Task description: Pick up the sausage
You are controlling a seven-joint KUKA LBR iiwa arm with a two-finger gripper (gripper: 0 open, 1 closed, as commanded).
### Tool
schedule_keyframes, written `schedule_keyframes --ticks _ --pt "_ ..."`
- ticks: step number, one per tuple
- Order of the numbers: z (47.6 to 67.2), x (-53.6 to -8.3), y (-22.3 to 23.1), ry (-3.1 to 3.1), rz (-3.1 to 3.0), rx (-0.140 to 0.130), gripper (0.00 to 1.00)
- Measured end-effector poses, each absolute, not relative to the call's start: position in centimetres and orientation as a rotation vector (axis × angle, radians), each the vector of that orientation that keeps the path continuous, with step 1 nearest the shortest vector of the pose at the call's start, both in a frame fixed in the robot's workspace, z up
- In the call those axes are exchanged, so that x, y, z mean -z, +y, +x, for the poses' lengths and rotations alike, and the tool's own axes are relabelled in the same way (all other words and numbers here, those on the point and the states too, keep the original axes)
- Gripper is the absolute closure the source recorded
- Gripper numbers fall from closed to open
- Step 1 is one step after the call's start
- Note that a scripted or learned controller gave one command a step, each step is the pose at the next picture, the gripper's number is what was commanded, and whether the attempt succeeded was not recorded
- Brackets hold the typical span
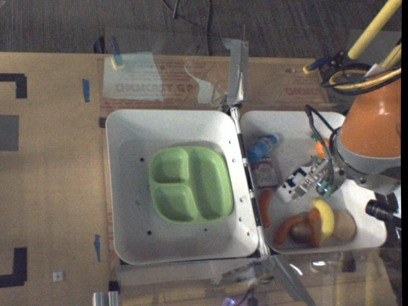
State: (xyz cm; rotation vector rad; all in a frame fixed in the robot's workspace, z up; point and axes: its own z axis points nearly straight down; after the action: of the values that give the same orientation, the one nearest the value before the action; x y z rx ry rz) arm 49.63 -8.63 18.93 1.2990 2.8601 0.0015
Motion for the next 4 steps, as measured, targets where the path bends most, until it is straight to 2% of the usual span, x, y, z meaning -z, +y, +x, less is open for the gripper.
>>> schedule_keyframes --ticks 1,2,3,4 --pt "49.6 -18.9 -8.7 2.859 1.3 -0.002 0.0" --pt "50.8 -18.5 -4.3 2.861 1.291 -0.002 0.0" --pt "49.0 -11.9 -9.1 2.862 1.226 -0.015 0.0" --pt "48.0 -18.5 -4.1 2.893 1.217 -0.002 0.0"
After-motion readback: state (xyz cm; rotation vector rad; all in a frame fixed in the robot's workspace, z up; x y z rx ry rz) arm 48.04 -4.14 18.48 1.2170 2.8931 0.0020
